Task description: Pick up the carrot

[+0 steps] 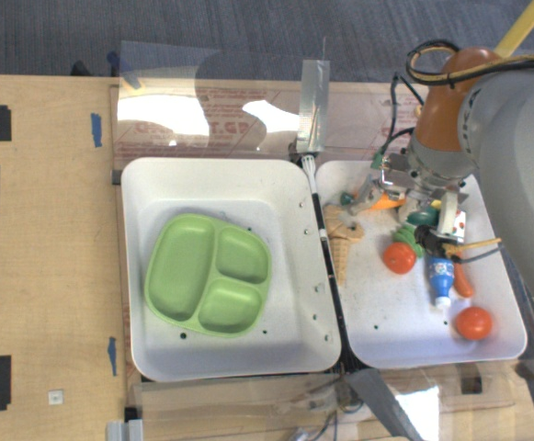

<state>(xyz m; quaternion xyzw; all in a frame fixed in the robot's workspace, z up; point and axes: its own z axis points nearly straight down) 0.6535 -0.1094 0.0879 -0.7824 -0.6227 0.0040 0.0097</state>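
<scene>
The arm reaches into the right bin (pixel 404 338) from the right, its orange band at the upper right. My gripper (pixel 414 198) hangs low over the bin's far part. An orange tapered piece, apparently the carrot (pixel 386 203), pokes out to the left from under the gripper. A teal-green bit (pixel 423 217) shows just below the gripper. The wrist hides the rest of the carrot, so I cannot tell whether the gripper touches it.
The right bin also holds a waffle cone (pixel 342 239), a red ball (pixel 399 258), a blue bottle (pixel 441 280), a red-orange stick (pixel 464 284), another red ball (pixel 473 322) and a small green piece (pixel 347 197). A green divided plate (pixel 210 272) lies in the left bin (pixel 147 191).
</scene>
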